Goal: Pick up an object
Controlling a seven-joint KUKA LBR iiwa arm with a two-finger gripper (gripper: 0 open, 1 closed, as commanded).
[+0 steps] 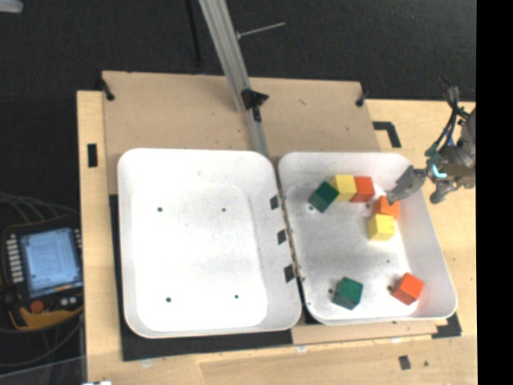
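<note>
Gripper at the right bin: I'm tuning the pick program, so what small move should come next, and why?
Probably a short shift toward the orange block and straight down over it. The gripper sits at the right bin's far right rim with one finger reaching toward that block, the nearest one. A yellow block touches it, so centring first seems wise.

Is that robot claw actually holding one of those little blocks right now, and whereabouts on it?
Nothing is visibly held. The gripper is at the right bin's upper right rim, one finger reaching toward an orange block.
</note>
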